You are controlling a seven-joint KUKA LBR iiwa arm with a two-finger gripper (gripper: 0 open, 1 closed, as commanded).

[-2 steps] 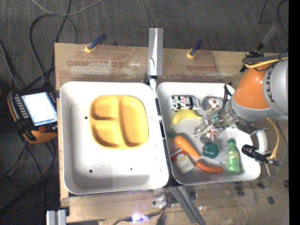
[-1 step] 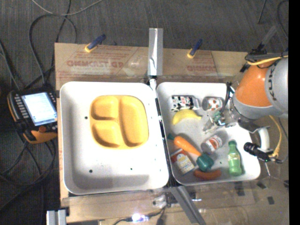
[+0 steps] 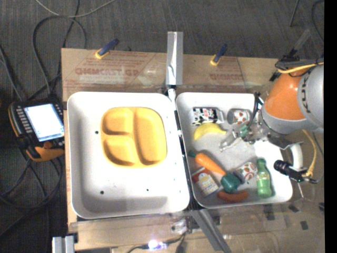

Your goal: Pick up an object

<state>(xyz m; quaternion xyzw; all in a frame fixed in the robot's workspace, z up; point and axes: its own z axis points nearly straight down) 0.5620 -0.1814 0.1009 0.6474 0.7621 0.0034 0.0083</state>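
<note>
My gripper point(image 3: 231, 140) hangs low over the middle of the right bin point(image 3: 279, 194), just right of a yellow banana point(image 3: 206, 132). Nothing shows between it and the bin floor. Around it lie a black-and-white carton point(image 3: 204, 115), a small can point(image 3: 239, 116), an orange carrot point(image 3: 210, 164), a red-and-white packet point(image 3: 206, 182), a teal piece point(image 3: 230, 182), a red sausage point(image 3: 233, 196), a small red-and-white jar point(image 3: 246, 170) and a green bottle point(image 3: 263, 179).
The left bin point(image 3: 89, 188) holds a yellow divided tray point(image 3: 134, 136). A metal post point(image 3: 174, 57) stands behind the wall where the bins meet. A pendant with a lit screen point(image 3: 41, 123) lies off the bench to the left. The arm's orange band point(image 3: 287, 96) overhangs the right bin's far right corner.
</note>
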